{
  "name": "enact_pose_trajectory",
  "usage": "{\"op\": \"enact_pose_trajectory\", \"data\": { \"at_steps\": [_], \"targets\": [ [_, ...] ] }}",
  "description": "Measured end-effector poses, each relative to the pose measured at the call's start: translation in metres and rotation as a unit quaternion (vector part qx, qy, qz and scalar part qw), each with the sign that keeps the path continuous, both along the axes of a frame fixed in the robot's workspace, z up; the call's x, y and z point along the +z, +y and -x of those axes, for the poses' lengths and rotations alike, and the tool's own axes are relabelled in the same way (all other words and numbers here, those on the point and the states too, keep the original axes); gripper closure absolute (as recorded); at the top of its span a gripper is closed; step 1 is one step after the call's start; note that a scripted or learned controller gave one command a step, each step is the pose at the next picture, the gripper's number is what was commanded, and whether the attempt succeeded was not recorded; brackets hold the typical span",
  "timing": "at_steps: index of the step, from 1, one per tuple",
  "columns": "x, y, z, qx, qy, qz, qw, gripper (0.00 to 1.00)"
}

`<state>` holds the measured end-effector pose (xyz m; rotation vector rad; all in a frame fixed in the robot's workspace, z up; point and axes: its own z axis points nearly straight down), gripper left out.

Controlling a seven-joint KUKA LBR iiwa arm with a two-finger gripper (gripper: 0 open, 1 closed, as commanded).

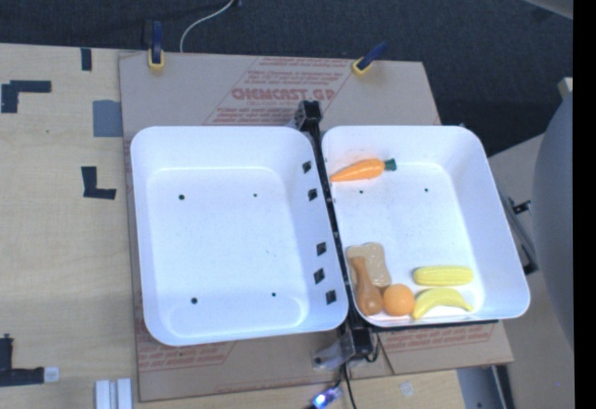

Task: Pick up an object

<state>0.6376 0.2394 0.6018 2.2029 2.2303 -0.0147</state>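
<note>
Five items are waiting in the right bin [494, 202]; I'm favouring the lone carrot [358, 170], jaws' state unclear.

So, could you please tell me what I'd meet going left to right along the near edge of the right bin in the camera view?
Bread slice → orange → the two bananas, corn-like yellow piece above banana.
</note>
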Motion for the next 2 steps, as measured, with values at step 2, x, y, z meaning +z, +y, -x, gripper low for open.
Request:
{"op": "enact_pose_trajectory", "data": {
  "at_steps": [2],
  "targets": [
    [0.0192, 0.0023, -0.0008, -0.001, -0.006, -0.0009, 1.0, 1.0]
  ]
}}
